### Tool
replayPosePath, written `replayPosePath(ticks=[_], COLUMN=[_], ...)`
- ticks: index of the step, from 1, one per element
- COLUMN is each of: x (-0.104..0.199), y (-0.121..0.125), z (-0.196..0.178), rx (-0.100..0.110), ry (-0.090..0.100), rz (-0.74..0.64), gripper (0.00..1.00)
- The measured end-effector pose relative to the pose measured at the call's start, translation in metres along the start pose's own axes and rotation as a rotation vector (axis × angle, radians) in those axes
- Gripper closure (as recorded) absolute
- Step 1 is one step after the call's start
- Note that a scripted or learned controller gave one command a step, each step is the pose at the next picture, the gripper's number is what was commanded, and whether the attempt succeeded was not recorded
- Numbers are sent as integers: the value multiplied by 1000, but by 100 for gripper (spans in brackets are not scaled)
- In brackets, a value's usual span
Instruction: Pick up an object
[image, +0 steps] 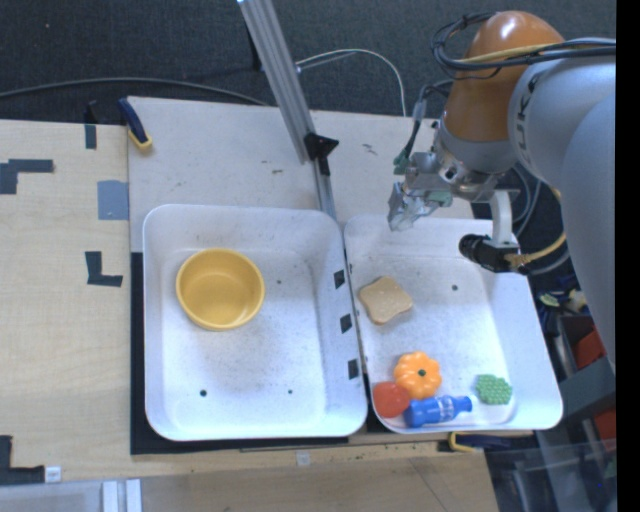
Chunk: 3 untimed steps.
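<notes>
White plastic, both bins: the left bin (170, 400) carries a yellow bowl (220, 288) toward its 10 o'clock part, sitting upright, mouth up. The right bin (520, 330) carries five items. A tan slice of toy bread (385, 299) lies flat toward the bin's 10 o'clock area, well apart from the rest. Along the 6 o'clock rim: an orange pumpkin (417, 372), a red piece (390, 400) touching it at its 7 o'clock, a blue bottle (437, 410) lying on its side just below the pumpkin, and a small green object (492, 389) at the pumpkin's 3 o'clock, near but apart. The gripper (404, 215) hangs over the right bin's 12 o'clock rim, at 12 o'clock from the bread and clear of it. Nothing sits between its fingers; how far apart they stand I cannot tell. Grey arm with its orange band (500, 60) enters from 2 o'clock.
</notes>
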<state>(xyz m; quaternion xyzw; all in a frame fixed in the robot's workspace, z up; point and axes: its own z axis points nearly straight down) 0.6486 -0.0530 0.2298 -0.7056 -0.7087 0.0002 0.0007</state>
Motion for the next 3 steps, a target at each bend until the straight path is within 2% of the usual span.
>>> replayPosePath(ticks=[2, 3], x=[106, 152], y=[-52, -69], z=[16, 15], rx=[3, 3], ry=[1, 1], rz=[-3, -2], gripper=[100, 100])
